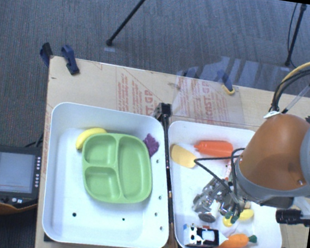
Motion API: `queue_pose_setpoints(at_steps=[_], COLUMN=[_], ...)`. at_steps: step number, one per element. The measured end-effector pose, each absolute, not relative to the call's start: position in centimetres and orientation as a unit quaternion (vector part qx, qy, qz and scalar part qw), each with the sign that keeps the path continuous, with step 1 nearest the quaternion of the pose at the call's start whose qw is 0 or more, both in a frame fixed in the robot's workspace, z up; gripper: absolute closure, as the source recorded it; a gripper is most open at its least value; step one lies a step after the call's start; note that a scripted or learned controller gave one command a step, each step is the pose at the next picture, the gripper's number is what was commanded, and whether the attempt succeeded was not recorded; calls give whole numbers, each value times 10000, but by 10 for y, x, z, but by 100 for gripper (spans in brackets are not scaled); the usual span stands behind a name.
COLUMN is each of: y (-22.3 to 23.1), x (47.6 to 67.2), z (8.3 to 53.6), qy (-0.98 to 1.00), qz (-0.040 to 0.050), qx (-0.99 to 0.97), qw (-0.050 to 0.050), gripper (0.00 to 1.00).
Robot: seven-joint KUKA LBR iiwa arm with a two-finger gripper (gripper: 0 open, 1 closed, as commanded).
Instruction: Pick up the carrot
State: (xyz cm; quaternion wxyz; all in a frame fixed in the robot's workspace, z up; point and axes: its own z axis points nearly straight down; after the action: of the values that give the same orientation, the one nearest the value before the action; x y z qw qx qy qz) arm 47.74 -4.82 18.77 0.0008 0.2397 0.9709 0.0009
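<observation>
A small orange carrot (234, 240) with a green top lies near the front edge of the right bin (179, 212). A longer orange vegetable-shaped piece (214, 147) lies at the back of the same bin. My gripper (213, 201) hangs low over the middle of the right bin, under the orange-banded wrist (275, 157). It is to the left of and behind the small carrot, and nothing shows in it. The wrist hides the right part of the bin.
In the right bin are a pale yellow piece (183, 155), a small yellow item (245, 213) beside the gripper, and a black-and-white toy (202, 236) at the front. The left bin (56, 192) holds a green divided tray (118, 167), a banana (90, 135) and a purple piece (151, 144).
</observation>
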Motion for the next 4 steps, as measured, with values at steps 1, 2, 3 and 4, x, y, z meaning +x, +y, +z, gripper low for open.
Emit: queue_pose_setpoints(at_steps=[1, 2, 3, 4], y=[-33, -80, -79, -101], x=[477, 475, 476, 484], z=[245, 184, 186, 119], qy=[9831, 9833, 9835, 9904], qz=[5, -4, 3, 38], qx=[1828, 1821, 1808, -1380], qw=[13, -37, -10, 88], gripper=[100, 100, 0, 0])
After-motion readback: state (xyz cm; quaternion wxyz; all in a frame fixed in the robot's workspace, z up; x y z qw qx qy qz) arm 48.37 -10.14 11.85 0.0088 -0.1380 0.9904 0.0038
